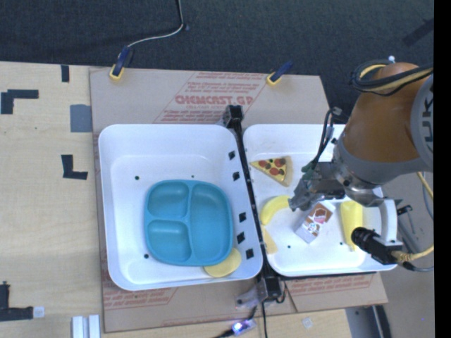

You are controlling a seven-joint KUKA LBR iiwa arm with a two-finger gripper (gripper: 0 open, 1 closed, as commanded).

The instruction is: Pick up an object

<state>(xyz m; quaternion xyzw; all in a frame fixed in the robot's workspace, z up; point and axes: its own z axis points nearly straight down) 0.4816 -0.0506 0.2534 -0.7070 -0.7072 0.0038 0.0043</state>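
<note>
Camera view: two white bins sit side by side on a cardboard sheet that lies on the table. The left bin fills the middle of the frame and holds a blue tray with three compartments, lying flat. A yellow piece pokes out from under the tray's lower right corner, against the bin's lower wall.

The right bin lies at the right of the frame. A pizza slice lies near its upper left part, close to the divider between the bins. Below it a banana lies just left of the hand. A small carton sits tilted at lower centre of this bin, just under the hand. A yellow block lies right of the carton, partly covered by the arm.

The arm, with its orange band, comes in from the right edge and bends down over the right bin. The hand hangs low between banana and carton; whether it is open or closed cannot be told, and nothing is seen gripped in it.
</note>
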